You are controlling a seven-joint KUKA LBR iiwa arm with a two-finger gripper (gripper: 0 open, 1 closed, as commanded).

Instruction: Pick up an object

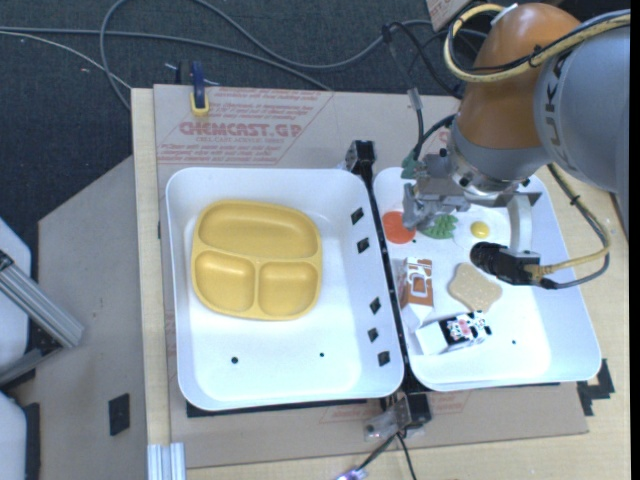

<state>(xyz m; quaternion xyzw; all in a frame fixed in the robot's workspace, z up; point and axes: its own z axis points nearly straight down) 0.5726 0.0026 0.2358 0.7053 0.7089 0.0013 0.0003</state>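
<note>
Arm reaches in from the right, tool [428, 211] low over the upper-left part of the right bin [560, 353], right above the green item [441, 227] and orange disc [398, 228]; can't tell if it is released or clenched. Also in the right bin: small yellow piece [482, 230], brown-and-white packet [417, 281], tan bread-like slice [474, 287], black-and-white box [455, 332]. Left bin [290, 368] holds a yellow divided plate [257, 259], lying flat toward its upper left, both bins on the worktop [250, 128].
</note>
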